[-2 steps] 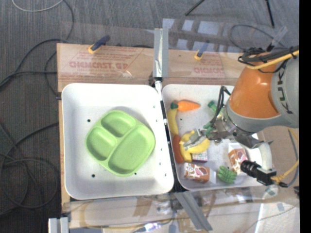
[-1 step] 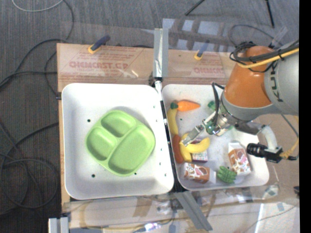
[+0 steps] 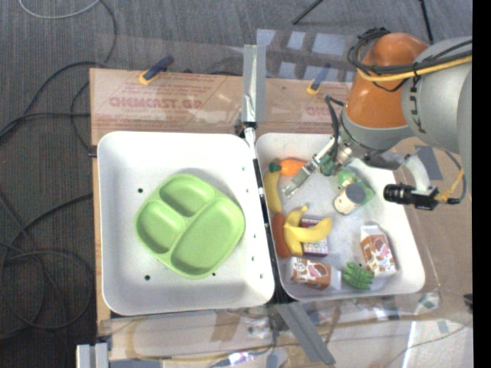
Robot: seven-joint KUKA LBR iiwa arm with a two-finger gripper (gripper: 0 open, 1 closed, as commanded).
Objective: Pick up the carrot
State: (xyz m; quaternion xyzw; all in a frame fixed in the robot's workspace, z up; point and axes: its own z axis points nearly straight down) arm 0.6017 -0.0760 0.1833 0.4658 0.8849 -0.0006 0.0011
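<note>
**Carrot Not Picked Up Yet**

Over the right white bin (image 3: 414,278), near its back wall, hangs the grey and orange robot arm (image 3: 383,90); its small two-finger gripper (image 3: 295,184) points down and to the left; the two thin fingers look a little spread, and nothing sits between them.

The short orange carrot with a green top (image 3: 288,166) lies in the back left corner of that same bin; it is just beside the fingertips, maybe touching them, but I cannot be sure; it lies flat on the bin floor.

Other toy food is in the bin too; a long yellow piece (image 3: 272,193) lies along the left wall, next to the carrot; a curved yellow banana (image 3: 307,229) sits in the middle; a small red and white box (image 3: 311,272) and another red and white packet (image 3: 377,253) rest near the front; a bumpy green toy (image 3: 357,275) lies between them; a little grey and green thing (image 3: 351,192) sits under the arm.

The left white bin (image 3: 123,282) holds a green plastic plate with three sections (image 3: 190,225).

So how far along is the job? I think it is at the reaching part; the gripper is close to the carrot but has not grabbed it; closing on the carrot and lifting it up are left to do; the yellow piece is very near, so the fingers might bump it.
</note>
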